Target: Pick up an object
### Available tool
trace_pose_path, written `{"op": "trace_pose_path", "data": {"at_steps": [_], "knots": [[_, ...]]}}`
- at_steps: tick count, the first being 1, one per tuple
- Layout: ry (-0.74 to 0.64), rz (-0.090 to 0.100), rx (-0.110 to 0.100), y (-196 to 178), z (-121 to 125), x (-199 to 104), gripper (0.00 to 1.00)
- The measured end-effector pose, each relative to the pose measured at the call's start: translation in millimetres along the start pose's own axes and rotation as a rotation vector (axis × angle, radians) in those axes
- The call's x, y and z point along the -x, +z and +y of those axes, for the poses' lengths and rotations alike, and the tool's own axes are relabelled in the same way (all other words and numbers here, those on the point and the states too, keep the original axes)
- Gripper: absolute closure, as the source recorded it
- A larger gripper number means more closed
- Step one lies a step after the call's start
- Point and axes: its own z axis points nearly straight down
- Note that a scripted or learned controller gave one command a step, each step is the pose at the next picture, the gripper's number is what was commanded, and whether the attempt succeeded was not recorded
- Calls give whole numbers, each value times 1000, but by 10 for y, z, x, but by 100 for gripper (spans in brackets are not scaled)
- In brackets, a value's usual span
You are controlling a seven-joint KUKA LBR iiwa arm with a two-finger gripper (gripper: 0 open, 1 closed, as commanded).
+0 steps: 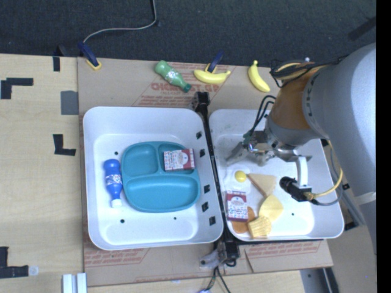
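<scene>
Arm: you see the grey arm (342, 102) coming in from the right, orange band above the wrist, hanging over the right bin (305, 227).
Gripper: the gripper (244, 152) sits low over the upper left part of the right bin, pointing left toward the divider.
Claw state: you can't tell from this angle; nothing shows between the tips.
Right bin contents: small yellow ball (241, 176) just below the gripper; pale wedge (264, 183) beside it to the right; red-and-white carton (236, 204) below the ball; yellow chip-like pieces (267, 215) at the lower middle, touching an orange piece (242, 226) near the front wall.
Left bin: the left bin (98, 224) holds a teal divided plate (156, 188) with a small red-and-white box (178, 160) in its upper right compartment; blue bottle (112, 182) lies just left of the plate.
Outside the bins: green bottle (172, 75) and two bananas (211, 75) (258, 77) lie on the cardboard behind the bins, well apart from the gripper.
</scene>
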Motion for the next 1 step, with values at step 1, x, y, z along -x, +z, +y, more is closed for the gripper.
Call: {"op": "trace_pose_path", "data": {"at_steps": [1], "knots": [[0,-1,2,-8,-460,72,0]]}}
